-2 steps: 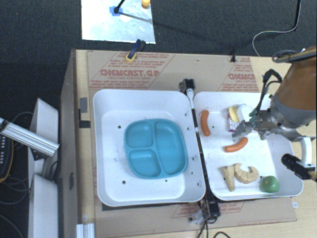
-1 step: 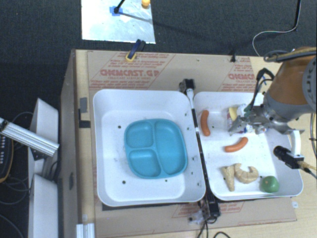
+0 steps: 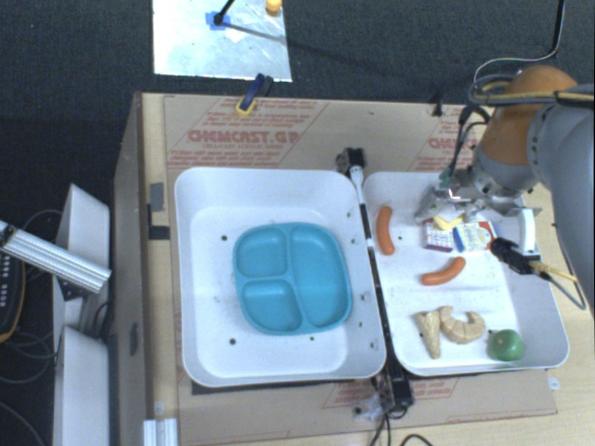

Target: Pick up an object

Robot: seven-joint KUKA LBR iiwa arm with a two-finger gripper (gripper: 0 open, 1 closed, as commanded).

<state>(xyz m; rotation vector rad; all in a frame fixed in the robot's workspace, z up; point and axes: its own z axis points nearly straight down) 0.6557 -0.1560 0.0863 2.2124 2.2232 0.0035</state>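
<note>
- Bench (image 3: 279, 124): flat top covered by a pale brown cardboard sheet with red printed lettering along its far side.
- Left shallow white plastic bin (image 3: 200, 249): rests directly on the cardboard, near-left part of the bench.
- Right shallow white plastic bin (image 3: 544, 337): rests just beside the left bin, their inner rims touching.
- Small yellow-and-dark-blue object (image 3: 253, 94): lies on the bench's far edge, well apart from both bins; what it is cannot be told.
</note>
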